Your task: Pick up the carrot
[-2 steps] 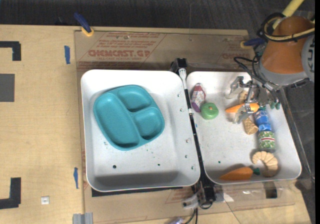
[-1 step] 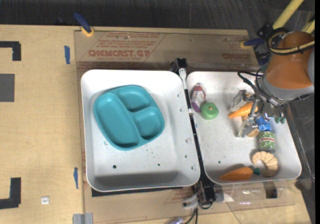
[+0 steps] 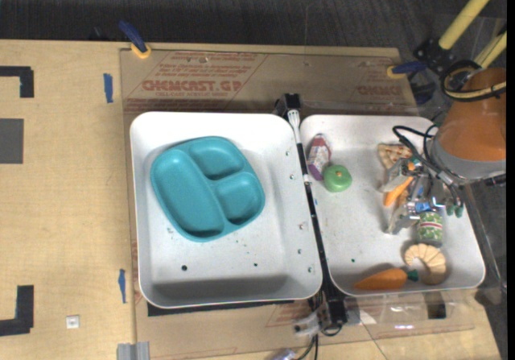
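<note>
1. The long orange carrot with a green tip [image 3: 383,278] is lying flat along the near edge of the right shallow white bin [image 3: 354,221], just beside a round tan ridged pastry toy [image 3: 425,260].
2. My two-finger gripper [image 3: 410,189] is hovering over clutter further back in that bin, well apart from the carrot; I cannot tell how wide it is standing.
3. A small green apple [image 3: 337,179] is sitting near the divider.
4. A turquoise divided plastic plate [image 3: 208,187] is resting in the left white bin [image 3: 161,270].
</note>
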Tool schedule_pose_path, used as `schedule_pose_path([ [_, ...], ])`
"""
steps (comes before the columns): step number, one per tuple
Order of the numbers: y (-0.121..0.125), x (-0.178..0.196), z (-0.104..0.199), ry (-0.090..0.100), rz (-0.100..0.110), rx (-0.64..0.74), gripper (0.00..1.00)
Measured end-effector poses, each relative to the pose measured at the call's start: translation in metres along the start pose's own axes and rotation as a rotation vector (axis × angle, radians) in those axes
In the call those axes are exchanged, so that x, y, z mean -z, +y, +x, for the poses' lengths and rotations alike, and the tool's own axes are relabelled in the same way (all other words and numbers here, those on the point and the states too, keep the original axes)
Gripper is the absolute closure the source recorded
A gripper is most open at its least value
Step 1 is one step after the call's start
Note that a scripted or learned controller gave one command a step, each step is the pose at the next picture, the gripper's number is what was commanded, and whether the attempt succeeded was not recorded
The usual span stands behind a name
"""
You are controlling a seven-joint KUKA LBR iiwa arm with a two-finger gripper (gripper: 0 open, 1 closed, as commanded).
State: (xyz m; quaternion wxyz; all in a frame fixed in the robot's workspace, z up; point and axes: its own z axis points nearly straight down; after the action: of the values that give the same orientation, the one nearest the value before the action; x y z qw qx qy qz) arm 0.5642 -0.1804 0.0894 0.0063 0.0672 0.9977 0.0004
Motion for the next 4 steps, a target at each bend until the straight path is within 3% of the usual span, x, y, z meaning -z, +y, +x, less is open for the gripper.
schedule_pose_path([
  [1,0.001,0.014,-0.005,-0.015,0.002,0.003,1.00],
  [2,0.001,0.013,-0.005,-0.013,0.001,0.003,0.00],
  [3,0.002,0.026,-0.008,-0.023,0.002,0.004,1.00],
  [4,0.003,0.025,-0.007,-0.022,0.002,0.004,0.00],
])
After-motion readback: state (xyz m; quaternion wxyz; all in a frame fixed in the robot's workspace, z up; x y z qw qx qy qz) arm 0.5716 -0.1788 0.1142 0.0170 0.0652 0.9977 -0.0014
